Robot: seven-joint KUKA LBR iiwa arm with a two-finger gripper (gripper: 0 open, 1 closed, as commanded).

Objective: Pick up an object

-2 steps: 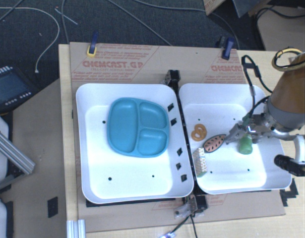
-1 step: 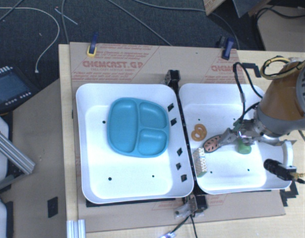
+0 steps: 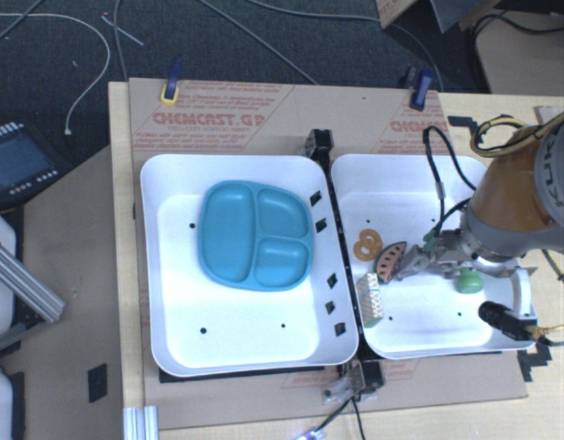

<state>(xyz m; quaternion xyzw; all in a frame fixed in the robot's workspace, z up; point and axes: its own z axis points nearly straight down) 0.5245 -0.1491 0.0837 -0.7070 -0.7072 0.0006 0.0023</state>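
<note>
In the right bin (image 3: 419, 337) lie a small tan pretzel-shaped ring (image 3: 367, 244), a brown speckled piece (image 3: 388, 261), a pale meshed piece (image 3: 370, 299) and a green ball (image 3: 469, 282). My gripper (image 3: 412, 264) reaches in low from the right, its tip right against the brown piece. The green ball sits just under the wrist, partly hidden by it. Whether the brown piece is held is too small to make out.
The left bin (image 3: 171, 328) holds a blue divided plate (image 3: 256, 235). A black divider with clips (image 3: 329, 236) runs between the two bins. The arm's orange band (image 3: 511, 191) hangs over the right bin's far right side.
</note>
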